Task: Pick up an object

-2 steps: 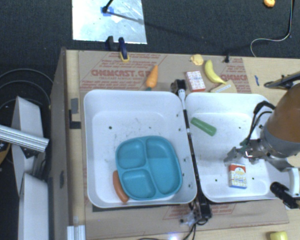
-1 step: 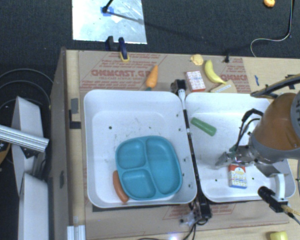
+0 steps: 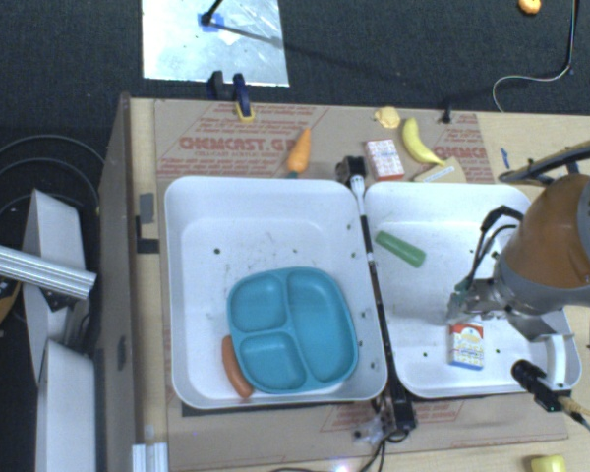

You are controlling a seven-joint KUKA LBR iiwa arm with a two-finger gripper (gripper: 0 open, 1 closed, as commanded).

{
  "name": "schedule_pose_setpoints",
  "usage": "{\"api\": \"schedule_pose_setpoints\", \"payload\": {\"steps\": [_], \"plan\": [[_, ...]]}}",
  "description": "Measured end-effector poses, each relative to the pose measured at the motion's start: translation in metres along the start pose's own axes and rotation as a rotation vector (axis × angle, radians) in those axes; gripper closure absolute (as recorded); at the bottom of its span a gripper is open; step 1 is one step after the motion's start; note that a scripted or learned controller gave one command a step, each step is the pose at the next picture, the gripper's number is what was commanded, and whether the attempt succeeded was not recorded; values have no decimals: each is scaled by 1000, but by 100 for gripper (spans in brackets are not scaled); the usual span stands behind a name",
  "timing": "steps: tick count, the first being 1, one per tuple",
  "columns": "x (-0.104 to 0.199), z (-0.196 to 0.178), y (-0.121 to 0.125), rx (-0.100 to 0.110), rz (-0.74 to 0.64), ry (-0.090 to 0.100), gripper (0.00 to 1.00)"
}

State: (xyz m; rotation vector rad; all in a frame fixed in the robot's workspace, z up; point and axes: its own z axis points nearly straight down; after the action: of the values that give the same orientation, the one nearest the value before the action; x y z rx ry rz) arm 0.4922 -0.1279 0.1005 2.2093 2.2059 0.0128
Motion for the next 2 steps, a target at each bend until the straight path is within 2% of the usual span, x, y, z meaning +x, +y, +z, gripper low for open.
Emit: {"api": "schedule_pose_setpoints", "payload": {"steps": [1,2], "plan": [[-11,-93,-2,11,-5,5,100],[-10,-88,-3,17,-4,8,0]]}}
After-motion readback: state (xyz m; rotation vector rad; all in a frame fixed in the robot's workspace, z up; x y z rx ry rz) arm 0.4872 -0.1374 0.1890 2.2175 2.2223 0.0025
